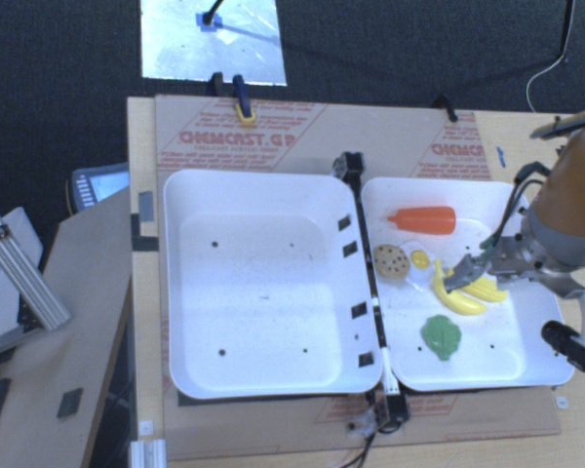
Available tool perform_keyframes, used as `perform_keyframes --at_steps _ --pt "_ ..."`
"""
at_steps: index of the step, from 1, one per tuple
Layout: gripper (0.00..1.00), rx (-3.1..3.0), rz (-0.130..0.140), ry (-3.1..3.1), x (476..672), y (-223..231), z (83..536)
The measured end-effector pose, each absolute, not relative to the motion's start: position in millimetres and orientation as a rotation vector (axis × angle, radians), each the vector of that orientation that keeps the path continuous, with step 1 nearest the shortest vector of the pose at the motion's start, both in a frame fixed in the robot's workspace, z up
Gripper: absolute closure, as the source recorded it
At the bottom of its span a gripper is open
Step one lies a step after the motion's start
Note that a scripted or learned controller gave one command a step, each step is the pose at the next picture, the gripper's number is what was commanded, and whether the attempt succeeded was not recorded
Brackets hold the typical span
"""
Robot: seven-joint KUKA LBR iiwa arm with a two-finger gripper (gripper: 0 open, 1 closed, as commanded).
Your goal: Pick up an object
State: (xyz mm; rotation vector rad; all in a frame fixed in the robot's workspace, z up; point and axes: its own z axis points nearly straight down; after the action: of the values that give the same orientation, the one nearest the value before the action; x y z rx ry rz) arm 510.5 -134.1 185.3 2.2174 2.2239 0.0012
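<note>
Two shallow white bins sit side by side on a cardboard-covered bench (302, 130) printed with red lettering. The left bin (190, 198) is the larger in view, its floor showing a few small dark holes. The right bin (541, 364) holds all the loose items. A black divider strip (363, 271) with clips runs between the two bins.

One grey arm (575, 213) with an orange band enters from the right and bends down over the right bin.

One silvery sheet (213, 27) lies on the dark floor beyond the bench, at top left.

Items in the right bin, by size:
- Orange carrot (424, 219), lying on its side near the far wall.
- Yellow bananas (463, 295), a small bunch near the bin's middle, directly under the arm's tool.
- Green leafy piece (441, 335), nearer the front wall, just below the bananas.
- Brown speckled cookie (390, 260), beside the divider, left of the bananas.
- Small yellow round piece (420, 258), between cookie and bananas.

One gripper (458, 279), dark and metallic, sits low over the left end of the bananas, apparently touching them. Whether it is released, clenched or grasping the fruit cannot be told from this angle.
</note>
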Motion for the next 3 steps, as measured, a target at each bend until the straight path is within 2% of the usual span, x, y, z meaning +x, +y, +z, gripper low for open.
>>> perform_keyframes --at_steps 1,2,3 --pt "0.0 2.219 -0.003 2.236 484.7 -84.2 111.2" --pt "0.0 2.2 0.017 2.22 593.6 -82.2 211.1" --pt "0.0 2.209 0.012 2.226 554.0 -49.8 291.9"
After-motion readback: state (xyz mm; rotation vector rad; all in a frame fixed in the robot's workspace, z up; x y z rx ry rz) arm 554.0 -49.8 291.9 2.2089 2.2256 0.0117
